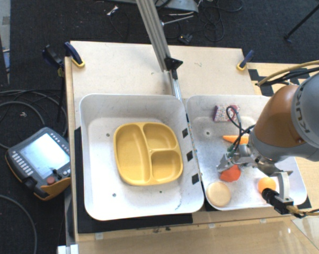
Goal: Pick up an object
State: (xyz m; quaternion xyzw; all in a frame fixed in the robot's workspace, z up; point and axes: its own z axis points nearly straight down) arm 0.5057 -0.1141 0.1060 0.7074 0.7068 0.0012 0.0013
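Red object [231, 173] under hand [227, 163], mid right bin [202, 142]

The arm [286, 126] reaches in from the right, wrist bent down, with the gripper [229, 163] low at the near right.

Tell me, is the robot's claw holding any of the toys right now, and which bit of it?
It cannot be told. The gripper sits low in the right bin, right over the red-orange toy, but the view does not show the toy between its fingers.
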